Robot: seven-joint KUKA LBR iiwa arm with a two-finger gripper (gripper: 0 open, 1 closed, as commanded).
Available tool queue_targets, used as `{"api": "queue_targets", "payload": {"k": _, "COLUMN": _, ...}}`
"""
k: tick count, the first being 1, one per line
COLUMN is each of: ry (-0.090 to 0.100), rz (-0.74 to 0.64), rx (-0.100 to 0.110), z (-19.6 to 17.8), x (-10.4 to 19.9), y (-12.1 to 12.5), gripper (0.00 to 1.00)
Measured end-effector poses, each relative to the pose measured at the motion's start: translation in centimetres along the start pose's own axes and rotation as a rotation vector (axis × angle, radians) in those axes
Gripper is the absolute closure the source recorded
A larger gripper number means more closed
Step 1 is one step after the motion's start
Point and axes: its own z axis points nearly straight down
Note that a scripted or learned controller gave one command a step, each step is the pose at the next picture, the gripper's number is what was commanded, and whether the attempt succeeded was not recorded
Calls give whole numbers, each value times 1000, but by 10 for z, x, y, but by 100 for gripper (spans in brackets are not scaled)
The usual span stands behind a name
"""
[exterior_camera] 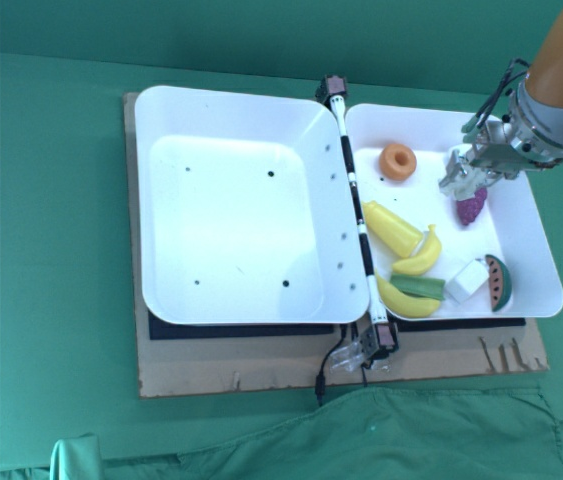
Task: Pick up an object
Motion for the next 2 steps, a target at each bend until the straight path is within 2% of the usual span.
{"api": "queue_targets", "payload": {"k": 1, "ry": 4, "rz": -6, "rx": 10, "z": 30, "x": 35, "y": -13, "gripper": 100}}
{"api": "queue_targets", "payload": {"k": 2, "ry": 0, "rz": -5, "rx": -7, "z": -61, "x": 20, "y": 13, "gripper": 100}}
